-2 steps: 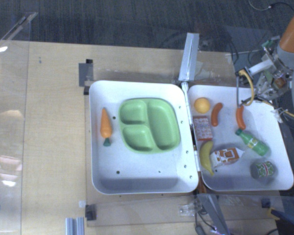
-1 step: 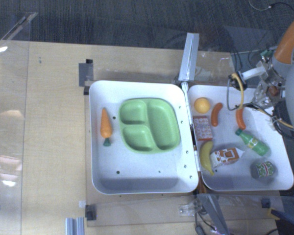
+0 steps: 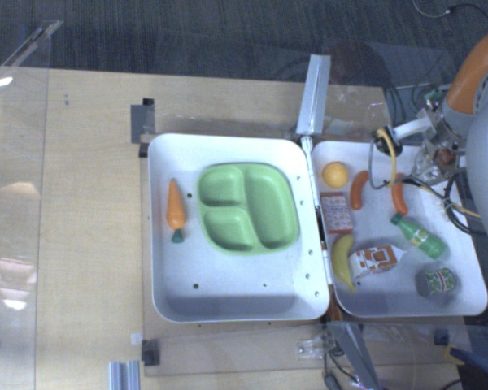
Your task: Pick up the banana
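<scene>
Two shallow white bins side by side on a pale wooden bench (image 3: 73, 242), left bin (image 3: 228, 303) the larger in view, right bin (image 3: 464, 299) next to it across a thin divider. Grey arm (image 3: 484, 128) with orange band reaching in at the right edge, above the right bin's far corner; gripper (image 3: 435, 149) lost among cables and fittings, so cannot tell how the jaws stand or whether anything sits between them. In the left bin, a green compartment tray (image 3: 248, 205) near the middle, with a carrot (image 3: 176, 208) lying lengthwise just beside it on the left. In the right bin, the banana (image 3: 342, 258) along the left wall, toward the near end, touching or nearly touching a small white carton (image 3: 376, 259) on its right. Green bottle (image 3: 417, 236) tilted further right, a round dark can (image 3: 436, 281) near the front right corner. Red patterned packet (image 3: 336, 212) just above the banana, an orange (image 3: 335, 175) beyond it, and two small sausages (image 3: 358, 190) (image 3: 398, 197) near the middle
</scene>
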Motion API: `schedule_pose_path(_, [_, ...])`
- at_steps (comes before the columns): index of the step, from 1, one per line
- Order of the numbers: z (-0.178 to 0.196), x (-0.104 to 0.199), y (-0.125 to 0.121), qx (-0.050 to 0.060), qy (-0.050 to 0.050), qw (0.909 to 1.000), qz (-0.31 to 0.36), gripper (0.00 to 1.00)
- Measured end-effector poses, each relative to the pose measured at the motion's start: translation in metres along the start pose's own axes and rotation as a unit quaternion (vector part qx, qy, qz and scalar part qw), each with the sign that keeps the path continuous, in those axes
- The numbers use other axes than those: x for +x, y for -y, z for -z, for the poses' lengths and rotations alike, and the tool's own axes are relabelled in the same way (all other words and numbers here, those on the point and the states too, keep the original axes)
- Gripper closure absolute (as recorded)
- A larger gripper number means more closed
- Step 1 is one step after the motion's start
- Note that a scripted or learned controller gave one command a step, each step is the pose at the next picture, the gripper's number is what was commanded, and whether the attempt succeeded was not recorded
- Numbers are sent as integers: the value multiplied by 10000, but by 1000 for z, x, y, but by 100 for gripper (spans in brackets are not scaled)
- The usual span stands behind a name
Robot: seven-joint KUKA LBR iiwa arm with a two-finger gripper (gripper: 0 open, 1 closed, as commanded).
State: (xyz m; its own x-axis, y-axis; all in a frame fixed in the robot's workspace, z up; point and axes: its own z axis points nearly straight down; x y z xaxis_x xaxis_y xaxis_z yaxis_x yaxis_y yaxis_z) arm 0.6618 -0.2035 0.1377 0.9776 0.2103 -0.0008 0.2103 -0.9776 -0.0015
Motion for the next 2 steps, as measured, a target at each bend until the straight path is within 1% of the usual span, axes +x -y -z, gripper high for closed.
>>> schedule_pose_path(1, [8,2,2,2,4,10000,51,100])
schedule_pose_path(2, [20,1,-1,-6,-3,9997,245,100])
